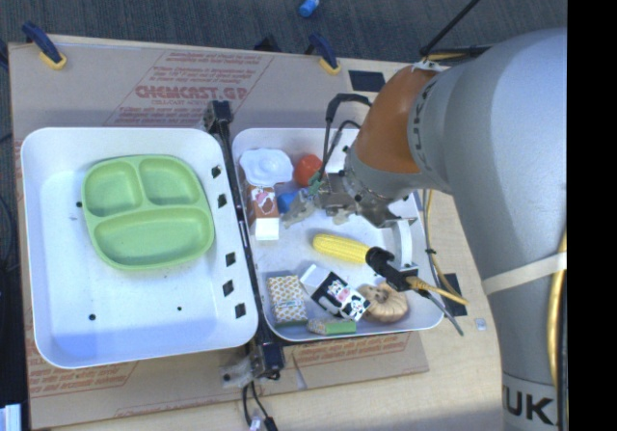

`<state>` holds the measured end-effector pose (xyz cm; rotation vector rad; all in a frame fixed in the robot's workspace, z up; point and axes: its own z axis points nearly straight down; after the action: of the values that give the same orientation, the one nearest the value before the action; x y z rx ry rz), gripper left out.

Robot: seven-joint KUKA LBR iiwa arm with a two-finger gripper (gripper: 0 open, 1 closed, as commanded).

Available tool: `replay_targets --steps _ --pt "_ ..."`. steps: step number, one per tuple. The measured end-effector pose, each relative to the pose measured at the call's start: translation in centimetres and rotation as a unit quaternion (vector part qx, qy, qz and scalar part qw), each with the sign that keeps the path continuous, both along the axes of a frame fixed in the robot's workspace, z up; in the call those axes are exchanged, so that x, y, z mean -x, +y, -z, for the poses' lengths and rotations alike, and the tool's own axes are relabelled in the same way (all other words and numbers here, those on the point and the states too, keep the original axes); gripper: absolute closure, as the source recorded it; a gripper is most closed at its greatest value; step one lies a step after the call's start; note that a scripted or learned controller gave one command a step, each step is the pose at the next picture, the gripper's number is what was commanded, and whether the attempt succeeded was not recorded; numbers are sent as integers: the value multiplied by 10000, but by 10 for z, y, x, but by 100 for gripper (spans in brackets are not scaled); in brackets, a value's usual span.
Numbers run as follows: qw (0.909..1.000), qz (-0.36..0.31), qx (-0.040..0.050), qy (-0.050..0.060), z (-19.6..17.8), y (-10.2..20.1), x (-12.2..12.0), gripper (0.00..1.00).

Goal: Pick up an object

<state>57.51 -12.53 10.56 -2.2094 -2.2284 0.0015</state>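
The right bin holds several small objects. A white cup-like lid and a red ball lie at its far end. A yellow corn cob lies mid-bin. Near the front are a patterned block, a black-and-white packet, a green stick and a tan shell-shaped piece. My gripper hangs low over the bin's middle, just above the corn and right of a small white block. Its fingers are hidden among wrist parts.
The left bin holds a green divided plate. A black divider with clips runs between the bins. The big grey arm covers the right side. Blue clamps grip the cardboard base's far edge.
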Motion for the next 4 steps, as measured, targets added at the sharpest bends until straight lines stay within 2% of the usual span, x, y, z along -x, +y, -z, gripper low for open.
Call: replay_targets --steps 1,2,3,4 --pt "10000 16 10 -15 14 -53 -63 0" --pt "10000 18 6 -11 14 -13 -81 0" --pt "10000 -8 9 26 5 -13 -80 100" --pt "10000 11 6 -30 -96 40 -75 100"
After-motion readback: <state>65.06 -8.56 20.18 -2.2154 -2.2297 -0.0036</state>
